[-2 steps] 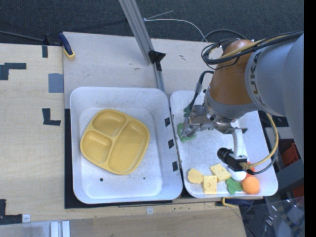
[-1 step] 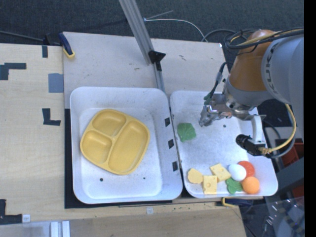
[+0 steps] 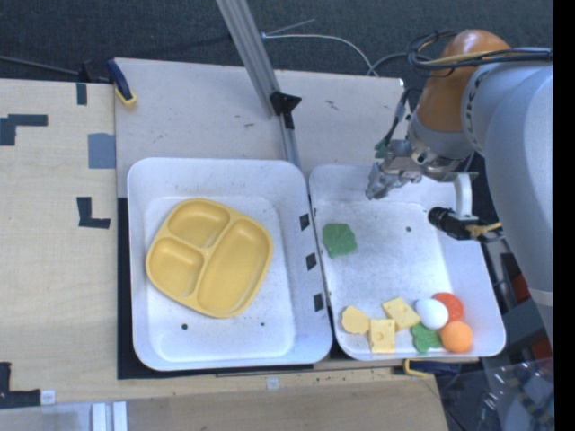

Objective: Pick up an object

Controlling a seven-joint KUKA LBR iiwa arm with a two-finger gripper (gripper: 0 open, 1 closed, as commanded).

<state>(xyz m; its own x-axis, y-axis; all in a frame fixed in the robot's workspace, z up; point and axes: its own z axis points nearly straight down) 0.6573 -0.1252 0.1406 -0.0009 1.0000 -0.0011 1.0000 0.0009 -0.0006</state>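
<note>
Right now the gripper (image 3: 379, 187) hangs over the right bin's (image 3: 409, 241) far edge, holding nothing. Nearest is the green piece (image 3: 339, 239), lying alone and well apart from the heap (image 3: 409, 321); judged best, descend squarely over it.

Two white bins (image 3: 144, 330), one yellow tray (image 3: 209, 256), three yellow pieces (image 3: 382, 334), two green pieces (image 3: 339, 239), three balls (image 3: 432, 313)

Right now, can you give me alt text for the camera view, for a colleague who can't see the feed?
The gripper hangs over the far end of the right bin, with a green piece lying alone nearer the middle. Small toy foods cluster at that bin's near edge. The left bin holds a yellow divided plate.
</note>
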